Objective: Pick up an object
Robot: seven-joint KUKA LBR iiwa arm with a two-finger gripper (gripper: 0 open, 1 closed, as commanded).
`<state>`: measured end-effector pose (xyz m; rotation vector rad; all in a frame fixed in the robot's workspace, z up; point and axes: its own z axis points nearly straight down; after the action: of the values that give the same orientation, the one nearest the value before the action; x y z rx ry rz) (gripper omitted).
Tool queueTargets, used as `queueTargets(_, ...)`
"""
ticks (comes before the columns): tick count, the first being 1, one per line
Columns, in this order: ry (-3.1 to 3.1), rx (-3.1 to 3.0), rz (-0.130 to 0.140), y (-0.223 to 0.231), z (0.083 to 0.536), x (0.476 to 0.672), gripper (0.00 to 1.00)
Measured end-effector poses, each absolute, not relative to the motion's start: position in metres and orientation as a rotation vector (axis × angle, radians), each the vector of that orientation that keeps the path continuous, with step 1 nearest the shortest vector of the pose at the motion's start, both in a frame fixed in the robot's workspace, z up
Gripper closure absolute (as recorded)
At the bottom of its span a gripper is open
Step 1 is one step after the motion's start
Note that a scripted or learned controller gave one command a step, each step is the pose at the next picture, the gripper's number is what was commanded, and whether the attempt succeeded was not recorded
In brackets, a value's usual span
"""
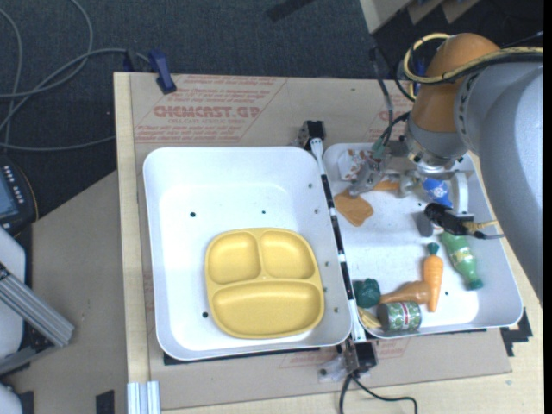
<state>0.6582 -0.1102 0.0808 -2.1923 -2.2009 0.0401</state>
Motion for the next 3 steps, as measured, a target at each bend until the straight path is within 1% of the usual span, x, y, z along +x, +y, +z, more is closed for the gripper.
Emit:
queueTargets(1,-2.212,-2.226,0.006,-0.172,0.085,0.601,0.00)
queueTargets(2,-2.215,-2.222,0.003,-0.184,0.085,0.560,0.00)
queueTargets(3,-2.213,-2.222,0.004,-0.178,0.085,0.478,0.00)
